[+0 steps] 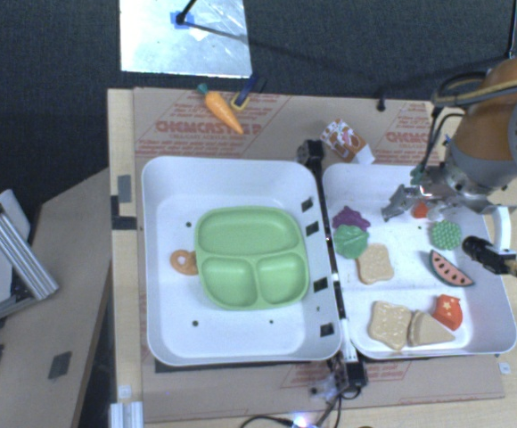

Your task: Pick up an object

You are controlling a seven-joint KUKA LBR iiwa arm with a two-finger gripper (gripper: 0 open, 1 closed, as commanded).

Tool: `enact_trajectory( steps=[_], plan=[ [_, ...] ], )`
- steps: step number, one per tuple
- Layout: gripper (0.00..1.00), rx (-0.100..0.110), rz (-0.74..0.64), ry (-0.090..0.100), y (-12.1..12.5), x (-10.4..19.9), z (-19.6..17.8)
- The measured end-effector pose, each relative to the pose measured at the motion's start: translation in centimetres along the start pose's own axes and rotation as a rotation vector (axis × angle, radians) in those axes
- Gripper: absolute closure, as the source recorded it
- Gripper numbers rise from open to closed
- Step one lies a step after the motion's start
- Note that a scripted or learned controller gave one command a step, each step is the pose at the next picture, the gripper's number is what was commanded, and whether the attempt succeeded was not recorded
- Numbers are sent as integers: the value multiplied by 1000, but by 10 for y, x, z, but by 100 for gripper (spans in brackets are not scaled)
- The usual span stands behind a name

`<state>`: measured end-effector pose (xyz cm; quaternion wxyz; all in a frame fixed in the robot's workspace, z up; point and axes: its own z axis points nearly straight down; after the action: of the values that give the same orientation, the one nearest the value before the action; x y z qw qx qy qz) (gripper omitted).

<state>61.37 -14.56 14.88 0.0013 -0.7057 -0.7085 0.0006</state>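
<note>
My gripper (406, 203) hangs low over the back of the right bin (506, 328), coming in from the right under the grey and orange arm. A small red-orange piece (422, 210) shows right beside its tip; whether it is gripped I cannot tell. Scattered in this bin are purple grapes (351, 217), a green leaf (350, 241), a bread slice (375, 264), a green knobbly ball (447, 234), a watermelon slice (450, 269), a red pepper (447, 311) and two toast pieces (389, 324).
The left bin (165, 194) holds a green divided plate (248, 257) and a small orange ring (184, 262). Behind the bins lie a toy carrot (223, 111) and a small printed pack (344, 140). A foil sheet (184, 25) sits farther back.
</note>
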Motion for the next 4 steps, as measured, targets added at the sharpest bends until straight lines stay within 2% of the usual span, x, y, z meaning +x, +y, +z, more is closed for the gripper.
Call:
enact_trajectory(
  steps=[1, 2, 3, 4],
  plan=[
    [0, 0, 2, 0, -1, 5, 62],
    [0, -4, 3, -1, -1, 5, 64],
    [100, -8, 3, -2, 1, 5, 52],
    [100, -10, 0, -3, 5, 4, -12]
  ],
)
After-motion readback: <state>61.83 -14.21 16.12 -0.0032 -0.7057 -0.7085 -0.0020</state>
